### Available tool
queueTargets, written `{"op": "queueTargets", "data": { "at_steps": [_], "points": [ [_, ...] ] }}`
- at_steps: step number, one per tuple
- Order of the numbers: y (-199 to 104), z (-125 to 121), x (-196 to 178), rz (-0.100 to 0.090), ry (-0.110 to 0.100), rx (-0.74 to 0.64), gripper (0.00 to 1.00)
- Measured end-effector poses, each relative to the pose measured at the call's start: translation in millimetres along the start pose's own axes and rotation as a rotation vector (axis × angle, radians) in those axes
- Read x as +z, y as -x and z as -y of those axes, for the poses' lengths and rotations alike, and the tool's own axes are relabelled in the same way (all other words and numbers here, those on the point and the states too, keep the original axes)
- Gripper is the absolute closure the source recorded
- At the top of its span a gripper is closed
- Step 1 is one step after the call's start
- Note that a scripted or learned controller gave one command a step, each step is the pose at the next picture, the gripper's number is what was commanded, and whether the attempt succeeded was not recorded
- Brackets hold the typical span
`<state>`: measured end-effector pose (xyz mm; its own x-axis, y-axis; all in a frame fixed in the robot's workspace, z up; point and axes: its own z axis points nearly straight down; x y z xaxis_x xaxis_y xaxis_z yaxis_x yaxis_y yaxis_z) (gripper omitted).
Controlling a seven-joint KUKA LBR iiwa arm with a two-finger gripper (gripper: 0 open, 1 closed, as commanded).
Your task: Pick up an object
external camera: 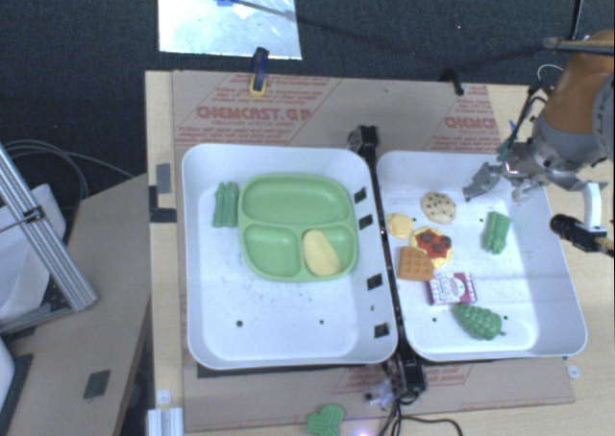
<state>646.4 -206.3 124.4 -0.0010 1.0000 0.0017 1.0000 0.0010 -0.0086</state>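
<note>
In your left bin (207, 328) a green tray (288, 204) holds a yellow piece (322, 253). In the right bin (548, 314) lie a cookie (438, 205), waffle (415, 264) and green pickle (496, 231). Above its far right, the gripper (500, 181) hangs with fingers spread, holding nothing.

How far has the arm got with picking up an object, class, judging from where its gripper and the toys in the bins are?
Done: little; the gripper hangs over the right bin's upper right area, and nothing shows between its fingers. In hand: the approach; the cookie and green pickle lie nearest below it. Left: descending, closing on one toy and lifting it. The green tray in the left bin holds a yellow piece.
</note>
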Motion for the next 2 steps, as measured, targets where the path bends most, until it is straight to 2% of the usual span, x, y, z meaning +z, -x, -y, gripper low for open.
{"op": "queueTargets", "data": {
  "at_steps": [1,2],
  "points": [
    [-0.7,-10.0,41.8,0.002,0.008,-0.004,0.00],
    [0.1,-23.7,20.5,0.003,0.014,-0.005,0.00]
  ]
}}
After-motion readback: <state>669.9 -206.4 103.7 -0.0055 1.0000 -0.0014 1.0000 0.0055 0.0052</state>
